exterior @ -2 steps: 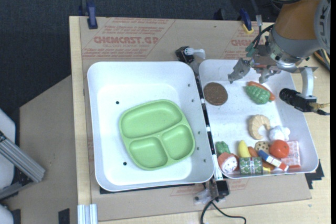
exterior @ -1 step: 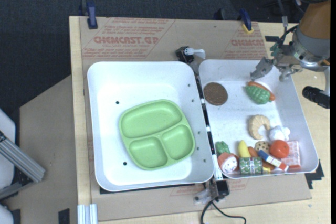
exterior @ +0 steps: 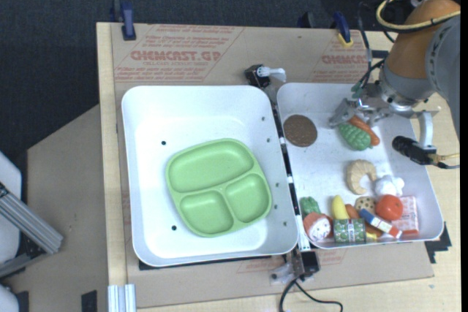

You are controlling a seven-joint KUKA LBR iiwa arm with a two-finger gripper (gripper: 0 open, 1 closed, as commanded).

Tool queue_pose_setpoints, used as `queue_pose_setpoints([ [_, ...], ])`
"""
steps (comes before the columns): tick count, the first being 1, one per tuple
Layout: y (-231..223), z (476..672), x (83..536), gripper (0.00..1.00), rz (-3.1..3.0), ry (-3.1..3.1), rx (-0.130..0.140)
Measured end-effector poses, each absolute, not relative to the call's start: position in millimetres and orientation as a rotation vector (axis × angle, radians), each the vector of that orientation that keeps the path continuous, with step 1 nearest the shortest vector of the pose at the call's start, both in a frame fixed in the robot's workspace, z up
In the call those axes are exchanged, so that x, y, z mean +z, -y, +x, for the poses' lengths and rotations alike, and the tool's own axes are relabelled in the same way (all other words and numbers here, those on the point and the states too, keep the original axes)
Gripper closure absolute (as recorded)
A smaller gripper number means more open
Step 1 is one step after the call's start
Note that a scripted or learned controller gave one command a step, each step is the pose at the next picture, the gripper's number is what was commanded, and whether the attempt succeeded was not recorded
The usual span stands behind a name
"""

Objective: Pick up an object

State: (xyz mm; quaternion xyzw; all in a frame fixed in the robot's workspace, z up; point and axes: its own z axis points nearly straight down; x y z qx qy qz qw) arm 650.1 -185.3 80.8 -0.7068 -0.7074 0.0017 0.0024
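the tool [exterior: 356, 115] is seen low in the right bin [exterior: 322, 95], near its back edge. it hangs right over a green and orange toy vegetable [exterior: 357, 134]. the metal fingers [exterior: 342, 113] are spread wide, and nothing is held between them. whether the toy is touched cannot be told.

the step in hand looks like the reach down for the grab. to do it well, the tool should be set so one finger goes down on each long side of the toy, with the toy in the middle of the gap. the fingers should be pushed low enough to get around the fat part, then closed slowly so the round toy is not squeezed out sideways. after that it should be lifted straight up.

the toy is laid flat on the bin floor. its long line runs from upper right to lower left, with the orange part at the upper right and the green end at the lower left. a brown round cookie [exterior: 300, 131] is near on its left, and a beige bread piece [exterior: 360, 175] is below it.
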Motion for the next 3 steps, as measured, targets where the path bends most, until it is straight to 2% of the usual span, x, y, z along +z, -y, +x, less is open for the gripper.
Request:
queue_pose_setpoints([
  [1,194.3,668.6,147.0,0.0,-2.226,2.229,-0.006],
  [2,162.5,628.6,80.3,0.0,-2.214,2.215,0.006],
  [3,171.4,519.1,83.9,0.0,-2.222,2.209,0.008],
])
